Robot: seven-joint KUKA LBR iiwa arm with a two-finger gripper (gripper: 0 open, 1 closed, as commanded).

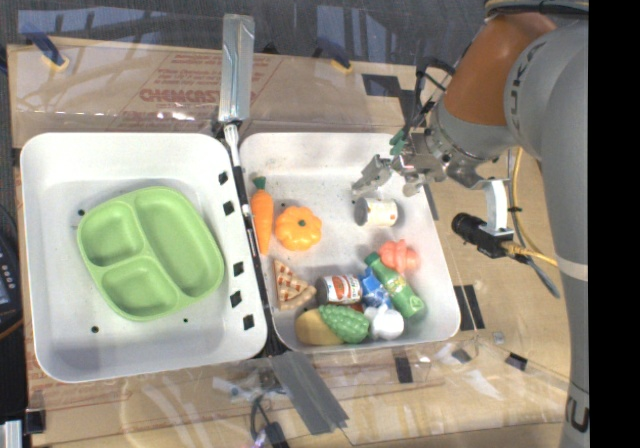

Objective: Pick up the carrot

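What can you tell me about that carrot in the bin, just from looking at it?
The carrot is a small orange toy, smooth like plastic, with a green stub at its top end. It lies flat in the right bin, hard against that bin's left wall, running lengthwise with the green end pointing away from the camera. A little orange pumpkin sits just to its right, close by or perhaps touching. The end effector is off to the right, well apart from it.

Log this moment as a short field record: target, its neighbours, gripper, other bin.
target: carrot, lying along the left wall of the right bin, untouched
neighbours: pumpkin just to its right, pizza slice below
gripper: gripper above the bin's upper right, beside a small cream cylinder, away from the carrot
other bin: left bin holds a green divided plate
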